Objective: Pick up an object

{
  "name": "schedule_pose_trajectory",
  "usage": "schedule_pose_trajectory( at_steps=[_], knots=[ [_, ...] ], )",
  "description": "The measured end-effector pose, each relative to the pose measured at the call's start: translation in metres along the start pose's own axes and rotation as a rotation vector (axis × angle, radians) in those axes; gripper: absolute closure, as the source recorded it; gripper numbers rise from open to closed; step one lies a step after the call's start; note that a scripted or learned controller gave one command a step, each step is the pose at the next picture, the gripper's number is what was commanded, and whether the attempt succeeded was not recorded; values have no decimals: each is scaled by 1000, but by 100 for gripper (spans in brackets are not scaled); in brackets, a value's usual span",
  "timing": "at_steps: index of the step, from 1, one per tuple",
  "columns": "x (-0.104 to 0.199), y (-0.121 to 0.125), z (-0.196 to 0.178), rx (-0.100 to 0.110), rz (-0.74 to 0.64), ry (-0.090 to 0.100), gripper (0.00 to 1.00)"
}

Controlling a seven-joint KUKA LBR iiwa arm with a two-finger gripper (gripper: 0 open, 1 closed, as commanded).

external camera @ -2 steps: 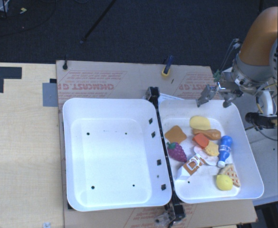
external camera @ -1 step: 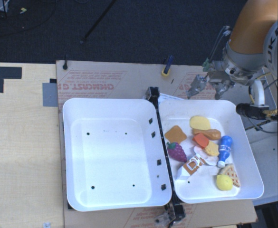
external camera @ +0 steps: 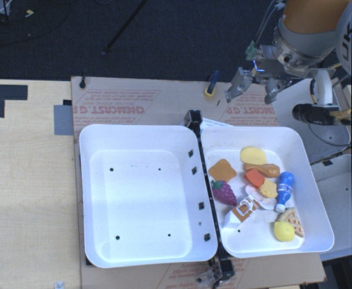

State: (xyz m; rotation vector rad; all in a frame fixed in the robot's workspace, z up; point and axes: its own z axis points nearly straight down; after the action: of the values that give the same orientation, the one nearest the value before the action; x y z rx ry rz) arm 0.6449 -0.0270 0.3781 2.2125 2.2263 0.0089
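overhead slanted view of the tabletop [external camera: 31,185] with two shallow white bins side by side. the tool [external camera: 252,91] hangs above the cardboard sheet [external camera: 139,104] beyond the right bin [external camera: 317,221], its two fingers spread apart and released, with nothing between them. all objects lie in the right bin: a yellow oval piece [external camera: 253,156] nearest the far wall, an orange-brown wedge [external camera: 222,171], a red-orange piece [external camera: 254,177], a purple grape bunch [external camera: 224,192], a blue-and-white bottle [external camera: 284,190], a small brown-and-white square tag [external camera: 244,209], a yellow lemon [external camera: 283,230] touching a waffle-patterned slice [external camera: 294,220]. the left bin [external camera: 91,161] sits just beside it.
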Motion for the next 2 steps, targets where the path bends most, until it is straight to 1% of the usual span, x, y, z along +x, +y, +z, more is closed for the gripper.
schedule_pose_trajectory(
  at_steps=[1,2],
  knots=[
    [-3,-1,-4,11,2,-3,100],
    [2,0,-94,1,5,-2,100]
  ],
)
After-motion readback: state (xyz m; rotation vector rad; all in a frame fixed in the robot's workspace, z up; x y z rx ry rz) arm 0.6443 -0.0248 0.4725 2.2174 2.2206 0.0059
